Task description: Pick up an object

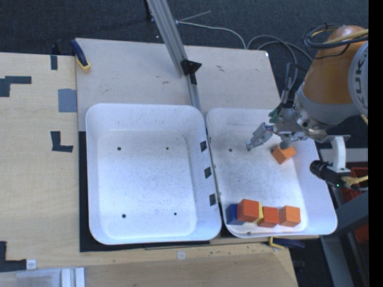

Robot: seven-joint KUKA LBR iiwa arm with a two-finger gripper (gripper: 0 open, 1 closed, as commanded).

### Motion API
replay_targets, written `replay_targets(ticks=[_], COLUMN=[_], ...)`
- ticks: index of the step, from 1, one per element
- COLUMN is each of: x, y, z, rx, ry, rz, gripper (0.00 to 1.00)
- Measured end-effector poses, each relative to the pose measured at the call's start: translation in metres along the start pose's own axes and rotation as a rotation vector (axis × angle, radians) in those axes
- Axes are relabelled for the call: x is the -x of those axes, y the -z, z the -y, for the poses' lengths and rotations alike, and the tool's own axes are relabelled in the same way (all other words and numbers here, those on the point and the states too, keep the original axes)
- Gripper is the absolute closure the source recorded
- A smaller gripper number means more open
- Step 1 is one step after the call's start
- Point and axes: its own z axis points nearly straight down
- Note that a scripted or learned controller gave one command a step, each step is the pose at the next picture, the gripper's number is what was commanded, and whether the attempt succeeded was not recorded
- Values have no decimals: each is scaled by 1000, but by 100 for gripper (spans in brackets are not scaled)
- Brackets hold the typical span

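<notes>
**Figure: Gripper poised over the right bin, with a small orange block at its fingers**

The arm (335,70), grey with a broad orange band, reaches in from the right and carries its gripper (276,141) above the far part of the right bin (239,124). One dark finger (258,136) splays out toward the left; a small orange block (283,153) sits directly beneath the other side of the gripper. Whether the block is pinched, merely touched, or resting on the bin floor cannot be told from this slanted view, nor can the width of the finger opening be judged with confidence.

To do the step well, the fingers should straddle two flat, opposite faces of the block, not a corner, and close before any lift; a tilted cube tends to squirt out of a partial grip. The block appears turned at an angle, so aligning the wrist to its faces seems the main concern.

Along the near wall of the right bin lies a row of further blocks: a blue block (231,213) at the left, then three orange blocks (269,214) close together, with a sliver of yellow between two of them. All look like hard, matte, sharp-edged cubes. Both bins are shallow white trays with rounded corners and speckled floors; the left bin (96,160) shows four small dark dots. A metal rail (170,31) runs in from the far edge.
</notes>
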Motion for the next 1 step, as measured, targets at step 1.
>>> replay_targets(ticks=[1], x=[41], y=[-127], z=[48], rx=[-10], ry=[-5], rz=[-1], gripper=[0])
